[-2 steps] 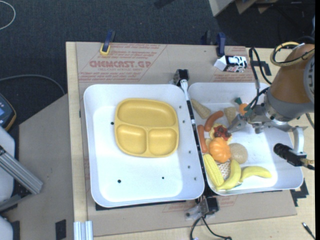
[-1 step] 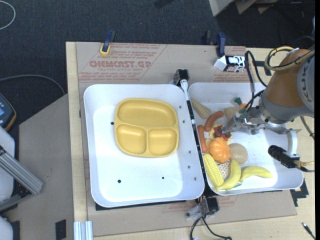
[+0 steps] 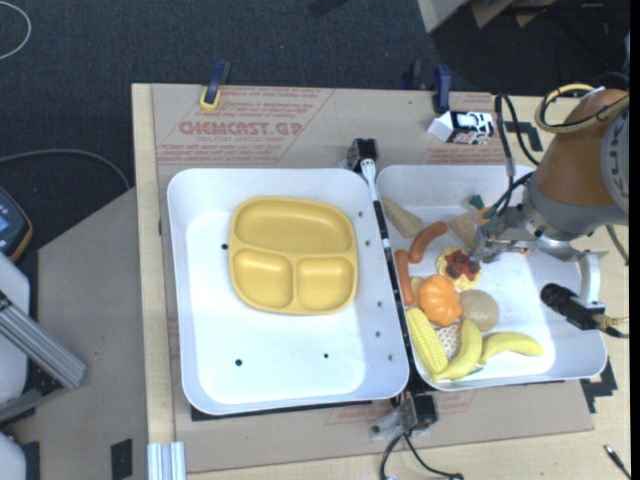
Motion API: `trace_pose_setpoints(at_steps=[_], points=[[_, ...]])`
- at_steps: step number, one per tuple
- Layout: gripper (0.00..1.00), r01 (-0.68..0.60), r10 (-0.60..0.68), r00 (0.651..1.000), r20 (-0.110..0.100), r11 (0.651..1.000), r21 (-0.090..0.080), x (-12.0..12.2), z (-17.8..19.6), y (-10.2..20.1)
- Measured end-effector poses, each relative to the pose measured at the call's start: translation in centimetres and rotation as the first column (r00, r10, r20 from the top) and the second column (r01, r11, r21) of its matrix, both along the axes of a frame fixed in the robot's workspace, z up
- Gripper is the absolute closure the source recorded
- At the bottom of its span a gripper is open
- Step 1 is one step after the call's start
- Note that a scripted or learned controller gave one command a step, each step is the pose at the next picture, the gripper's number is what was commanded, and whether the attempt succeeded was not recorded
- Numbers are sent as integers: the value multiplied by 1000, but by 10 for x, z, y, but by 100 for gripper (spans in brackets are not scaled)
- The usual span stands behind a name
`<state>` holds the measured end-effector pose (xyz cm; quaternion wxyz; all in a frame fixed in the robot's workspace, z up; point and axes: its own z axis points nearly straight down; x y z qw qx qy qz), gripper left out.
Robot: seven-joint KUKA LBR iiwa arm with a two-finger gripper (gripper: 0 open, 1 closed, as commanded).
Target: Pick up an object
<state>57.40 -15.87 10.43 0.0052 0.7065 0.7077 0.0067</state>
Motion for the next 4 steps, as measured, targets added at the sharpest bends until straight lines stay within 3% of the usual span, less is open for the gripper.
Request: trace_pose_setpoints(at_steps=[1,2,3,4], points=[[100,0,0,1000,-11,1000,-4,3,44,3],[100,0,-1,1000,-9,1000,-5,4,108,-1],[100,0,0,1000,-12,1000,-4,5,122,-1],[100,-3,3,1000,-17,1000,-1,19,112,47]])
